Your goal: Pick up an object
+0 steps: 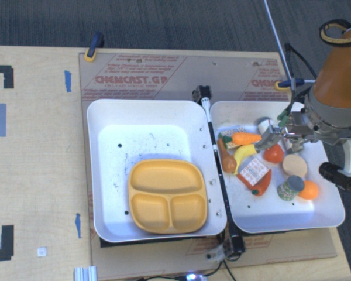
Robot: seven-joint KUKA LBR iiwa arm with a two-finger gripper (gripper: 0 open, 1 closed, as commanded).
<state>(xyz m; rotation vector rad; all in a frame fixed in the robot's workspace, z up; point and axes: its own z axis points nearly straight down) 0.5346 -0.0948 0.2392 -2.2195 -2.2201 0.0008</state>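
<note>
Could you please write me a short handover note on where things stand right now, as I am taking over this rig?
Gripper: low over the right bin, among the toy food; no object seen between its fingers.
Things: carrot, banana and tomato lie close by it; the yellow divided tray sits in the left bin.
Done: arm is at the pile.
Left: grasp and lift an object.

One fixed camera looks down at a slant on both white bins [99, 122].
</note>
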